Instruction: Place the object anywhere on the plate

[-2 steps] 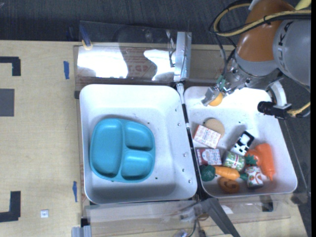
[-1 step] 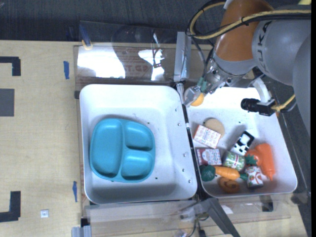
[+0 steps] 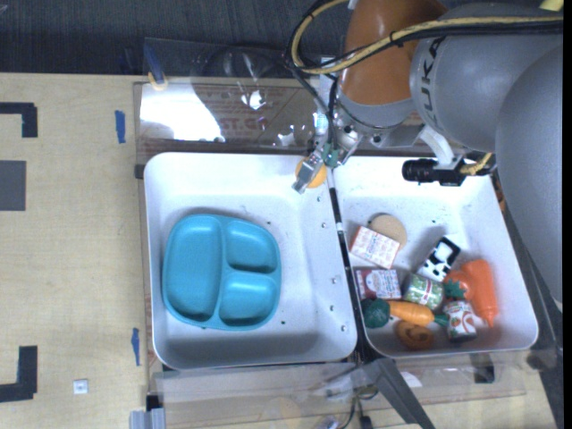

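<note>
**Q:** What lay nearest the camera?

**A:** The front rims of the two white bins. In the right bin [image 3: 514, 239], the toy food was heaped toward the front corner: a carrot [image 3: 409, 312] lay beside a dark green ball [image 3: 375, 312], with a brown round piece [image 3: 413, 333] at the carrot's 6 o'clock. A larger orange piece [image 3: 483, 289] sat at the heap's 3 o'clock. Behind them lay a red-and-white packet [image 3: 380, 282], a black-and-white box [image 3: 441, 256], a pink-and-white box [image 3: 374, 247] and, at that box's 1 o'clock, a tan disc [image 3: 390, 226].

**Q:** And the plate?

**A:** The blue plate [image 3: 221, 271] lay flat in the left bin [image 3: 170, 181], toward its front left. It had three compartments, and I saw nothing in any of them.

**Q:** Where was your gripper?

**A:** My gripper [image 3: 317, 166] hung at the far end of the wall where the two bins meet, at roughly 1 o'clock from the plate and well apart from it. My arm came in from 3 o'clock.

**Q:** What were the fingers doing?

**A:** They were pinched on a small orange-and-yellow object [image 3: 309, 178], which hung tilted at my fingertips, over the left bin's far right corner. I couldn't tell what kind of toy it was; it was too small.

**Q:** Anything farther back?

**A:** A clear plastic sheet [image 3: 223, 114] lay behind the left bin, catching glare.
</note>
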